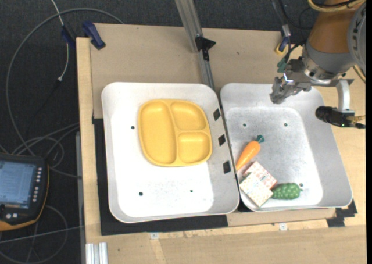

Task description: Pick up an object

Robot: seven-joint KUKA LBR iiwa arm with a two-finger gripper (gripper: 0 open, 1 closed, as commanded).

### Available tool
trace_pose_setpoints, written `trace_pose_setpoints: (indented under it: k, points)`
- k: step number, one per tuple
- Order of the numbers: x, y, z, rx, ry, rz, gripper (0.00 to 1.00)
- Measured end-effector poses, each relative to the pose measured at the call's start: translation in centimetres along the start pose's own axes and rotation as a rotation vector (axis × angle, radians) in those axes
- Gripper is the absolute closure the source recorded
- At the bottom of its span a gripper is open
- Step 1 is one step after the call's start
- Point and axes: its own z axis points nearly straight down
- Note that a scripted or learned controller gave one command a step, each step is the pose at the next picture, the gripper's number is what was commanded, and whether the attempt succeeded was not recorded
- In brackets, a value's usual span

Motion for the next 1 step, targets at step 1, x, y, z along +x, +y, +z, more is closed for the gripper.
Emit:
trace_pose_setpoints:
  k: [1]
  points:
    - [0.02, 0.13, -2.19, 0.002, 0.001, -0.001, 1.0]
